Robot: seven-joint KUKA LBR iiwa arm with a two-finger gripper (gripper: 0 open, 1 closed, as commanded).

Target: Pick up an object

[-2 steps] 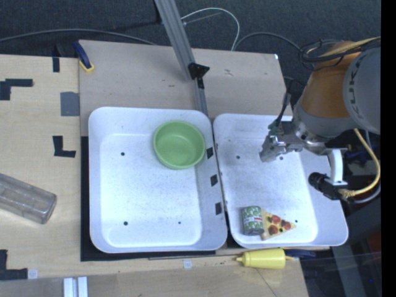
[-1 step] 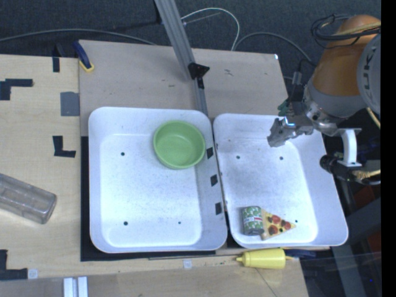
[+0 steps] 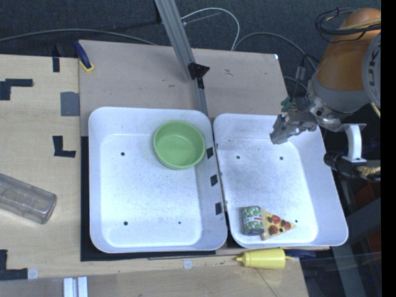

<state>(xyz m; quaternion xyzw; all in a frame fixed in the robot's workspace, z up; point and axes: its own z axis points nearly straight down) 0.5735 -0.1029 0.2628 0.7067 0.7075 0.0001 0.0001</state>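
Observation:
A green bowl [image 3: 179, 144] sits at the back right of the left bin [image 3: 117, 228]. In the right bin [image 3: 322, 184], near its front edge, a small green can [image 3: 252, 220] lies beside a toy pizza slice [image 3: 276, 224]. My gripper [image 3: 283, 132] hangs over the right bin's back right part, well behind the can and pizza slice. Nothing shows between its fingers.
A yellow mustard bottle [image 3: 265, 259] lies on the bench just in front of the right bin. A clear plastic cylinder [image 3: 25, 198] lies left of the bins. A grey pole [image 3: 179, 36] slants down to the gap between the bins. Cables run behind the bench.

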